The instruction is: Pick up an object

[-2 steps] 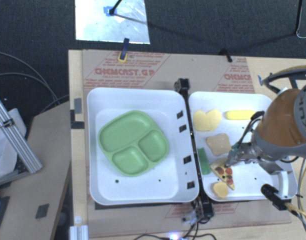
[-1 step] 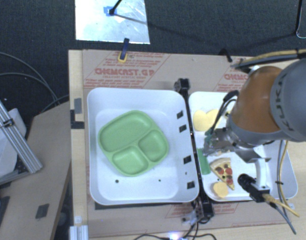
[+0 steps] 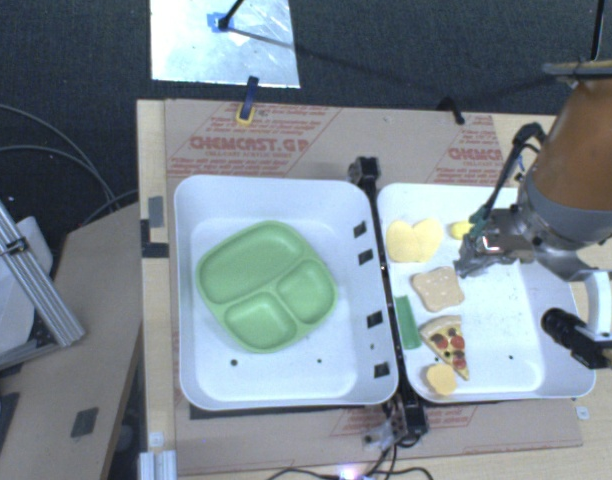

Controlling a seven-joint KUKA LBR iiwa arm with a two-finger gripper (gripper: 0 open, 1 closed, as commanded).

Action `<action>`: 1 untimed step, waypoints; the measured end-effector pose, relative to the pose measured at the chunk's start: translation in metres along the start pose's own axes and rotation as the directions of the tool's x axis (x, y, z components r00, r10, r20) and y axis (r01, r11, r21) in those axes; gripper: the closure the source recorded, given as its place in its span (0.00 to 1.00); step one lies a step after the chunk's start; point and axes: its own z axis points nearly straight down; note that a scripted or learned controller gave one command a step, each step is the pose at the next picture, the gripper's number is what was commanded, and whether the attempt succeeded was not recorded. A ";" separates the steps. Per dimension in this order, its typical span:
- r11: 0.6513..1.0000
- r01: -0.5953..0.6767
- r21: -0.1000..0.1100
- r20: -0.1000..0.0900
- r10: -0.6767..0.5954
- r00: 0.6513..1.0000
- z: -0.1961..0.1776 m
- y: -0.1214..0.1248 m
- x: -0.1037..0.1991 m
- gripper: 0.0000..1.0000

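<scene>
The right bin (image 3: 546, 368) holds toy food. A pale yellow heart-shaped piece (image 3: 413, 239) lies at its upper left, with a small yellow bit (image 3: 458, 230) beside it. Below them come a toast slice (image 3: 438, 288), a pizza slice (image 3: 448, 344), a round yellow piece (image 3: 441, 379) and a green strip (image 3: 407, 321) along the left wall. My gripper (image 3: 473, 259) hangs low over the bin's upper middle, just right of the toast and below the small yellow bit. Nothing shows in its grasp.
The left bin (image 3: 216, 203) carries a green divided plate (image 3: 266, 285). A black clamp rail (image 3: 378, 268) runs between the two bins. The arm's orange band (image 3: 586, 138) and grey wrist cover the right bin's upper right. A black fitting (image 3: 571, 333) juts over its right side.
</scene>
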 end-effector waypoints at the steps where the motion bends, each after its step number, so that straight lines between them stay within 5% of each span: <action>1: 1.000 0.004 0.007 -0.003 -0.004 1.000 -0.036 0.000 0.035 1.00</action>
